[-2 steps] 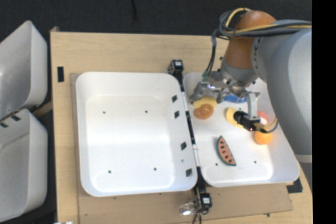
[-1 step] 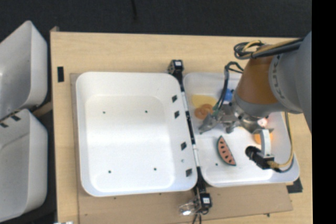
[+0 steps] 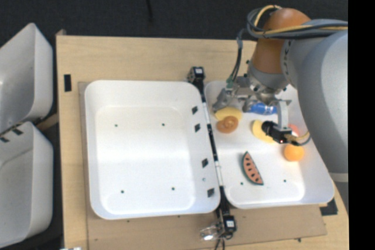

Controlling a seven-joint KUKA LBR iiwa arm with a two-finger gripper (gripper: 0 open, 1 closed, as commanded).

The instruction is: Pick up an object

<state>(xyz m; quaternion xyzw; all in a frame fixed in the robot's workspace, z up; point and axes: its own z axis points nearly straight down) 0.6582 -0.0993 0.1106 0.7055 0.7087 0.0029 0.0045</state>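
A: A pale wooden table [image 3: 135, 55] on a dark floor, two shallow white bins on it side by side. The left bin [image 3: 146, 149] and the right bin [image 3: 293, 190] meet along a clipped seam. What is in reach?

B: All the things lie in the right bin. A small tan doughnut-shaped piece [image 3: 228, 122] sits near the seam at the upper left, a watermelon slice [image 3: 252, 168] lies flat lower down, an orange ball [image 3: 293, 153] rests toward the right, and something yellow [image 3: 261, 129] lies between the ball and the doughnut, partly under a black part of the arm.

A: And the tool?

B: The tool [image 3: 251, 98] hangs below the orange band, low over the upper part of the right bin, just above the doughnut and the yellow thing. Whether it is apart or together I cannot tell; the wrist and cables hide that end.

A: Which would you take?

B: The doughnut, I judge. It looks like a light, stiff toy, likely smooth, so a pinch across its outer sides should do. It sits close to the bin wall, which leaves little room on that side. The ball may roll away; the flat slice offers only thin edges.
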